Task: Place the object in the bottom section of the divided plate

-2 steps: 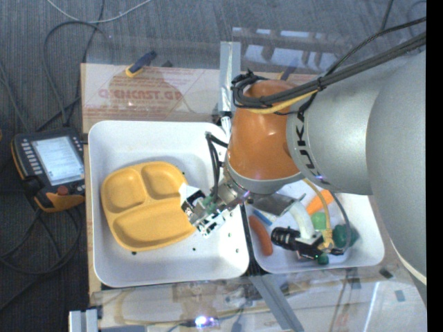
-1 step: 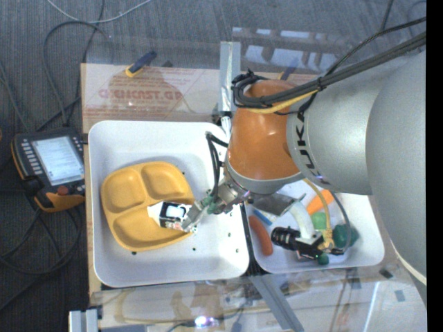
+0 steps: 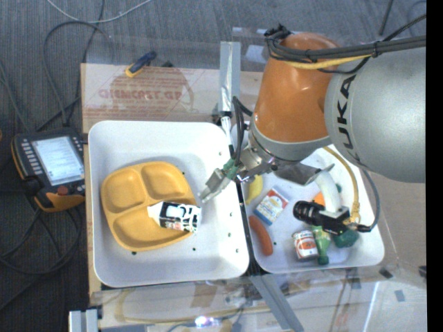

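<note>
Yellow divided plate (image 3: pixel 138 203) sits in the left bin (image 3: pixel 121 265); a black-and-white carton (image 3: pixel 177 216) rests in its near section. The gripper (image 3: pixel 211 185) hovers just right of it, nothing visibly held; finger spread unclear.

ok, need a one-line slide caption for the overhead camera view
KUKA arm's gripper hovers beside the yellow divided plate, where a black-and-white carton lies in the bottom section.

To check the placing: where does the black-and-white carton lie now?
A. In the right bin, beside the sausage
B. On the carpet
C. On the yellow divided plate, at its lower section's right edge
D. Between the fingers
C: the black-and-white carton rests on the yellow divided plate at its lower right, in the left bin.
</note>
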You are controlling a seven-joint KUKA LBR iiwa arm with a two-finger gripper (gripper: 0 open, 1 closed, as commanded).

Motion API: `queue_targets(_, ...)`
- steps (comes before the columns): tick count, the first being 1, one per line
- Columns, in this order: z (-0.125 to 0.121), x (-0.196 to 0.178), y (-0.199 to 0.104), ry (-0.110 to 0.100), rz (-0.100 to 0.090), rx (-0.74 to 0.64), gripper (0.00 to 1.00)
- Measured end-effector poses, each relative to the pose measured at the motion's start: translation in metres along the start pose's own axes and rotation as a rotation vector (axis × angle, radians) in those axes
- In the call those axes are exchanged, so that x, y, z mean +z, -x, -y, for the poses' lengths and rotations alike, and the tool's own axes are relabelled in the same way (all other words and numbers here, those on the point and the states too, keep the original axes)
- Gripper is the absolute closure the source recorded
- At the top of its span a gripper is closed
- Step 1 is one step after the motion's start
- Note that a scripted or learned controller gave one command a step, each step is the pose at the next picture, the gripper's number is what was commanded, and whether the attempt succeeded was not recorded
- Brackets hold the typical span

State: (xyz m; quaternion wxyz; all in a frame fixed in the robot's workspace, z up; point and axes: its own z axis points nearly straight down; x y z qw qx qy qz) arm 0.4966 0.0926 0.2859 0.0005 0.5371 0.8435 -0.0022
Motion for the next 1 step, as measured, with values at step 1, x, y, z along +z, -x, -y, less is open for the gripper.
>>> queue_targets(1, 0.0110, 0.0081, 0.0322, 0.000, -0.001, -0.091, 0.00)
